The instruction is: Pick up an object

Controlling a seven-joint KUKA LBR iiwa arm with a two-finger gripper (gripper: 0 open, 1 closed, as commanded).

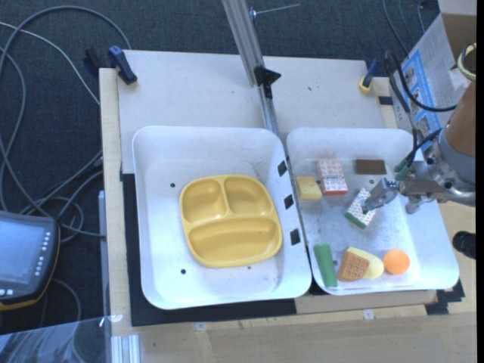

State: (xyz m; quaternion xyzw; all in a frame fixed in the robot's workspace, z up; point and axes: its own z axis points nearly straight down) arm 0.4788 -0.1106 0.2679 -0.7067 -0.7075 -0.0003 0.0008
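The right bin holds several small objects. A green-and-white box lies near its middle, tilted. My gripper reaches in from the right and stands open just up and right of that box, its fingertips at the box's upper edge with nothing between them. Close by are a red-and-white box, a yellow block and a flat brown piece. Along the front lie a green cylinder, a waffle-patterned toy and an orange ball.
The left bin holds a yellow divided plate. A metal pole rises from the back between the bins. Clamps sit at the bench's back corners, and cables and a box stand at the far right.
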